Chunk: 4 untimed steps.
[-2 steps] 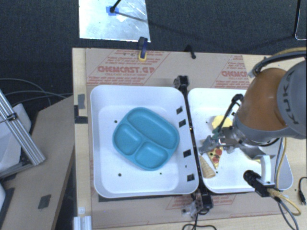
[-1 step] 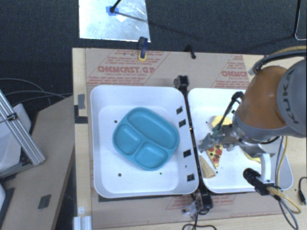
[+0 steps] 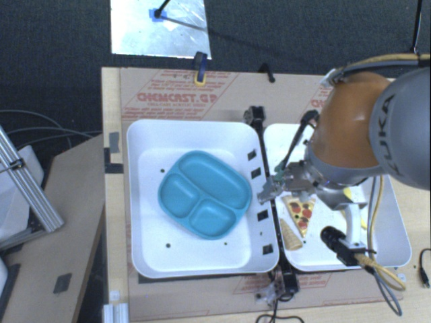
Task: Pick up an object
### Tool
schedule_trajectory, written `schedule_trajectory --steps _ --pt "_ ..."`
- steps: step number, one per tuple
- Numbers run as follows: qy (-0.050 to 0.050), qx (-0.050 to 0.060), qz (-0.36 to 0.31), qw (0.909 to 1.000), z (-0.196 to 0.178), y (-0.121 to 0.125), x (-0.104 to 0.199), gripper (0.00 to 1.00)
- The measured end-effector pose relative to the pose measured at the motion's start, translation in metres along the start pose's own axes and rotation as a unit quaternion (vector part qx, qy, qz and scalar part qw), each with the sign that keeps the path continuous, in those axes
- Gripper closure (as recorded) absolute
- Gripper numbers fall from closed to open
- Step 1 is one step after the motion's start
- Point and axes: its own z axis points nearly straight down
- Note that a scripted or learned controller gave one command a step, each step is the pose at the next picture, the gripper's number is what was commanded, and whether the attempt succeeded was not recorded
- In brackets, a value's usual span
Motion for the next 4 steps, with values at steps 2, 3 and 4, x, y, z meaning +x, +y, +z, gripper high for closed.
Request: schedule_trajectory --steps 2,3,4 --pt "0.000 0.000 0.000 1.0000 -0.007 0.000 0.008 0.00" --pt "-0.004 0.007 0.012 0.9999 0.114 -0.007 -0.136 0.00" --pt "-0.002 0.002 0.003 1.0000 0.149 0.040 -0.114 0.00"
